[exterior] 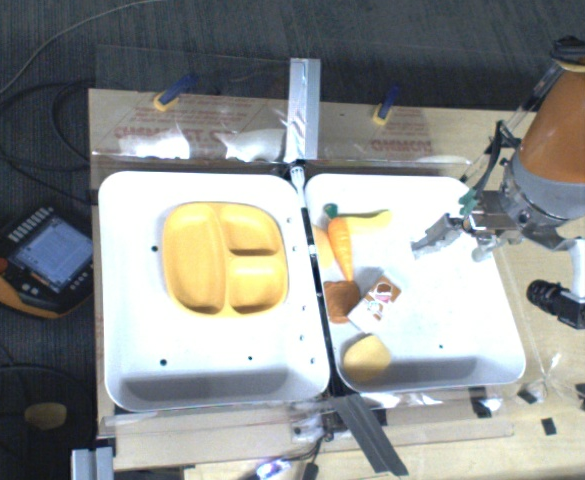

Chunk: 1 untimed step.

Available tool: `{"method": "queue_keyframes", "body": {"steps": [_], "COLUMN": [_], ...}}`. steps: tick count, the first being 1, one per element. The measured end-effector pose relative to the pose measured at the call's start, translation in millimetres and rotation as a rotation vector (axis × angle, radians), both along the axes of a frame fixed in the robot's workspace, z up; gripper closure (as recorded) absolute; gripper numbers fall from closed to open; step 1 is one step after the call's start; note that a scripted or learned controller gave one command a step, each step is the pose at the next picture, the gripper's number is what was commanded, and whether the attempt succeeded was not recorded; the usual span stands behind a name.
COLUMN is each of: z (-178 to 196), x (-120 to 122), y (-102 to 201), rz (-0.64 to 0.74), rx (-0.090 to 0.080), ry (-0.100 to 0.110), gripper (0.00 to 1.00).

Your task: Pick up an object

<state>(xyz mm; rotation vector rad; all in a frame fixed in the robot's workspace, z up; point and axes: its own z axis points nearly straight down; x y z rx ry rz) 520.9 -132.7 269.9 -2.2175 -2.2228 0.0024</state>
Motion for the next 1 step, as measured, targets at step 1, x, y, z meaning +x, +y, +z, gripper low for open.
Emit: {"method": "queue_keyframes", "body": {"steps": [1], "z": [-125.8], "x": [-37.9], "y": [18.6], "rz": [0.125], "rx": [0.002], "ry": [0.001], "gripper": [0.00]}}
